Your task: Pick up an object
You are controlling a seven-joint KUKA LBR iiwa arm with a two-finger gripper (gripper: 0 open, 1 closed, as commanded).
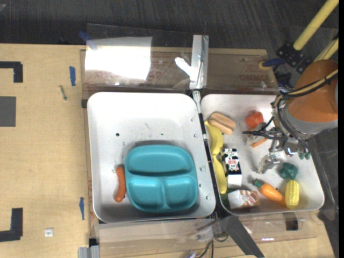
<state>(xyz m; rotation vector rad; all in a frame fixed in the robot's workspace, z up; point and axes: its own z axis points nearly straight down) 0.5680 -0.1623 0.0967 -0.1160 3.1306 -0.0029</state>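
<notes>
Hovering low inside the right-hand shallow white bin point(318, 198), the grey arm's two-finger claw point(271, 157), metal fingers hanging slightly parted and gripping nothing visible. Lying scattered around it, apparently as loose candidates for picking: a red toy tomato point(254, 119) just behind, a dark green toy vegetable point(288, 171) just beside, an orange toy carrot point(269, 192) and a yellow toy corn cob point(292, 193) near the front wall. Crowding the left wall, a tan toy hot dog bun point(222, 122), a long yellow toy banana point(216, 152) and a small black-and-white carton point(231, 160). Sitting in the left-hand white bin point(102, 112), a teal plastic divided tray point(160, 177) with an orange toy sausage point(120, 183) alongside. Leaving open floor mostly at the right bin's centre; likely offering the easiest descent there, with walls pressing close on banana and corn.
</notes>
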